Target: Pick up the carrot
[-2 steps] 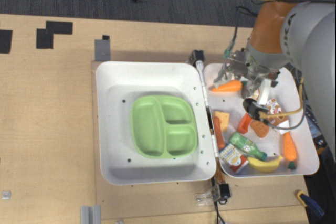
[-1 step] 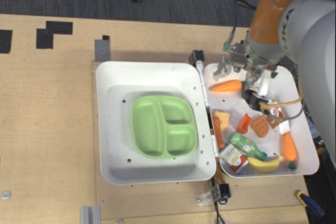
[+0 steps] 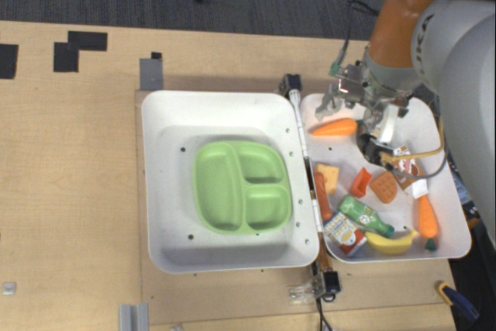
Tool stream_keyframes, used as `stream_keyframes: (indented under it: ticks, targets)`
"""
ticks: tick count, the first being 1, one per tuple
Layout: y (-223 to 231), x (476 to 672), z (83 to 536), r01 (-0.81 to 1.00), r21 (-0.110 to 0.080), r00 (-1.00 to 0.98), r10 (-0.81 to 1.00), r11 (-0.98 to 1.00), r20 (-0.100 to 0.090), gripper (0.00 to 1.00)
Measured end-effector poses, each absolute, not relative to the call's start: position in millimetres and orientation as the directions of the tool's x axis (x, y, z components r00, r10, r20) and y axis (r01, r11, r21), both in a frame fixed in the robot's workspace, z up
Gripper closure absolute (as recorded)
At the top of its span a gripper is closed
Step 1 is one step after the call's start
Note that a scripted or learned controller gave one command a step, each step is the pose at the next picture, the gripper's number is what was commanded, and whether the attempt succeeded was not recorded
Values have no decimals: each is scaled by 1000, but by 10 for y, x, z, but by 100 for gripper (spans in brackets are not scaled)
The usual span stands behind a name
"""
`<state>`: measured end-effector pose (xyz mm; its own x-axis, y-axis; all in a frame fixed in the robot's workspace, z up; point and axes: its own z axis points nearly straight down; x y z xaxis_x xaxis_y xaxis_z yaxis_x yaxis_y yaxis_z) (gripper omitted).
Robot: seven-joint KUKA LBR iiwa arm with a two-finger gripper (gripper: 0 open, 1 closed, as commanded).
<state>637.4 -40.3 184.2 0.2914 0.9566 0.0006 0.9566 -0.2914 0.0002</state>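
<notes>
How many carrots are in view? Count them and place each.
2. One carrot lies at the right bin's far left, beside the gripper; another carrot lies near its right edge. Others may be hidden.

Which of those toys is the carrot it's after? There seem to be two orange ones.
Look in the right bin, near its far left corner. The carrot lies sideways beside the tool, plain orange and tapered. The other orange carrot, near the bin's front right, ends in green.

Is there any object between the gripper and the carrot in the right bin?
Nothing visible does. The carrot lies at the far end of the right bin, with bare white floor around it. The gripper is right beside its thick end, and the other toys lie nearer the camera.
</notes>
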Motion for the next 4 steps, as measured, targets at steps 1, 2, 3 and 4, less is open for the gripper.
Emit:
stream_keyframes:
  ticks: [1, 2, 3, 4]
  targets:
    - [-326, 6309, 1844, 946, 0, 324, 946, -324, 1, 0]
    - [-349, 6331, 1847, 963, 1, 271, 963, -271, 0, 0]
    - [-897, 6397, 1236, 977, -1, 214, 977, -214, -1, 0]
    - [-871, 6256, 855, 965, 3, 263, 965, -263, 1, 0]
